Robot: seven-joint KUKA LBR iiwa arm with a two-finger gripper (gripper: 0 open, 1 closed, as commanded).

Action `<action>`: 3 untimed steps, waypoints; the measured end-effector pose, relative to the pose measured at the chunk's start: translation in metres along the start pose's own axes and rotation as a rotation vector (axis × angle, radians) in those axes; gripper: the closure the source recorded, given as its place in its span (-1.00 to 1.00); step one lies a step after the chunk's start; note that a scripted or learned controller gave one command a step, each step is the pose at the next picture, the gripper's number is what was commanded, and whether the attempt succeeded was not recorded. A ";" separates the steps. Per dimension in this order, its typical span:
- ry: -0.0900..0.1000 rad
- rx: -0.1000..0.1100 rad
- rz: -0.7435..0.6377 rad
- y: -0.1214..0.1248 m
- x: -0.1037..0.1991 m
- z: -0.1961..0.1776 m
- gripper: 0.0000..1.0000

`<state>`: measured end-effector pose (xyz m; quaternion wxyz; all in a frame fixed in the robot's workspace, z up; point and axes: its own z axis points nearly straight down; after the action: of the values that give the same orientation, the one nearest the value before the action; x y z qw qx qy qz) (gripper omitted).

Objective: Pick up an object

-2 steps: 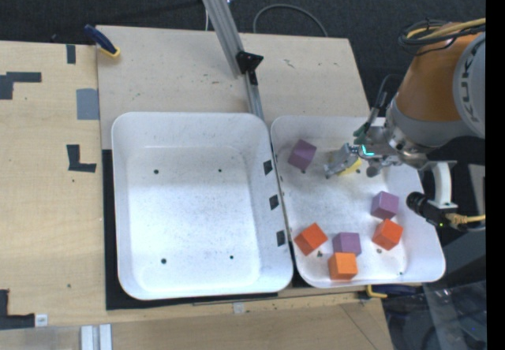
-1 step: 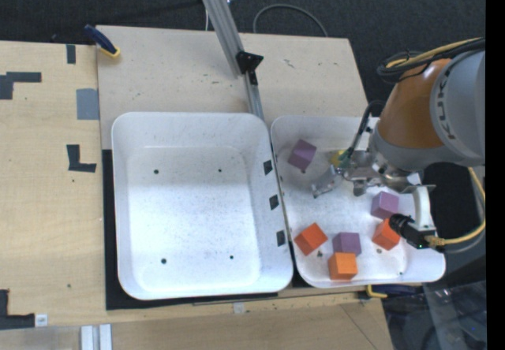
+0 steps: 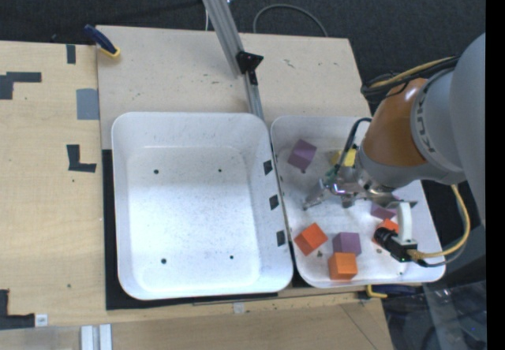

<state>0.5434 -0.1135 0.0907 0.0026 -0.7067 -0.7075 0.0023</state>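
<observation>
Arm (image 3: 418, 135) is reaching in from the right, gripper (image 3: 335, 185) hanging low over the middle of the right bin (image 3: 288, 132); finger spread cannot be told. Purple block (image 3: 301, 155) is sitting upper left of it. Orange blocks (image 3: 311, 238) (image 3: 342, 266) and purple cube (image 3: 346, 243) are lying along the bin's lower part. Left bin (image 3: 126, 135) is sitting mid-frame.

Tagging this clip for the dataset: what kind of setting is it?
Probably a robotics lab bench set up for grasping trials. Two white bins sit side by side on a wooden bench, a grey and orange arm reaches over the right one, and small coloured blocks lie in it.
</observation>
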 end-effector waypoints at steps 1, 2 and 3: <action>0.001 -0.003 -0.001 0.001 0.001 -0.013 1.00; -0.001 -0.009 0.000 -0.005 -0.001 -0.057 1.00; -0.001 -0.010 -0.001 -0.007 0.002 -0.100 1.00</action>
<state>0.5372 -0.1111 0.1909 -0.0012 -0.7065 -0.7078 -0.0008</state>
